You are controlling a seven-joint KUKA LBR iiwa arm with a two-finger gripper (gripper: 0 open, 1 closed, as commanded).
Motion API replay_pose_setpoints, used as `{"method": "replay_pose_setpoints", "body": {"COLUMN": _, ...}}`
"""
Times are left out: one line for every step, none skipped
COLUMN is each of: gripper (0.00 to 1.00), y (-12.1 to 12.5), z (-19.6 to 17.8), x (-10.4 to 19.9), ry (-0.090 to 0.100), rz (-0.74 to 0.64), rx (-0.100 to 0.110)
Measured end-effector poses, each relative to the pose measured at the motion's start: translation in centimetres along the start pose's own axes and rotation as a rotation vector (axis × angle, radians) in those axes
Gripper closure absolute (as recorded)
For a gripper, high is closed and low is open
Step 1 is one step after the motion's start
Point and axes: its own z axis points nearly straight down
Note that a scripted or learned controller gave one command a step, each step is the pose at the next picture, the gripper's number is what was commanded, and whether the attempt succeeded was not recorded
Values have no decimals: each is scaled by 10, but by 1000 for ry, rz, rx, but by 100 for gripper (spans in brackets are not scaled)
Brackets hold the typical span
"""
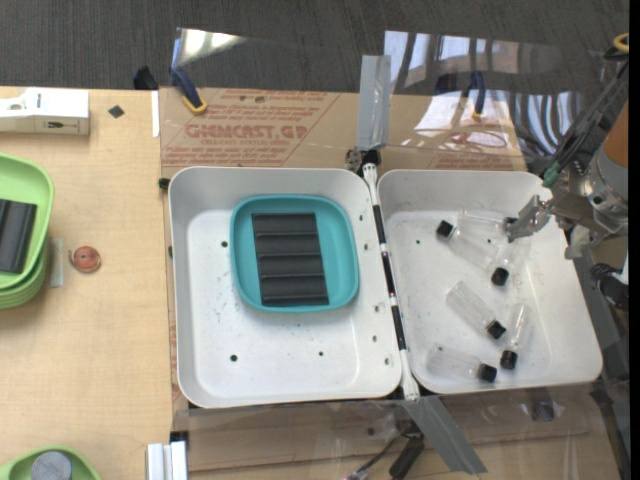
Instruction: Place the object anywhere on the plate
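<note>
Nearest my camera, along the bottom edge, I note some dark metal hardware (405,455) below the seam between the two bins. Just above it sits the front rim of the right bin (560,373), and in its near corner lie two black-capped clear vials: one at (487,372), another (509,358) just beside it. Further up the bin floor I log three more clear vials with black caps, one (494,328) mid-bin, one (499,274) below the gripper, one (445,229) toward the bin's left wall. All are lying down, scattered, apart from each other.

The gripper (520,226) hangs over the upper right part of the right bin, entering from the right. Its fingers look drawn close together at the tips; I see no vial between them, so I record it as closed on nothing, with modest confidence given the small scale.

The left bin (200,358) carries the teal plate (245,268), set toward the bin's back half, with a dark ribbed insert (290,258) lying in it. No vial is on the plate.

On the bench at far left: a green tray (30,183).
</note>
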Motion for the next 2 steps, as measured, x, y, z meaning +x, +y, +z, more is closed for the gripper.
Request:
{"method": "replay_pose_setpoints", "body": {"gripper": 0, "y": 16, "z": -54, "x": -22, "ry": 0, "rz": 78, "rx": -2}}
{"method": "replay_pose_setpoints", "body": {"gripper": 0, "y": 28, "z": -144, "x": -3, "ry": 0, "rz": 191, "rx": -1}}
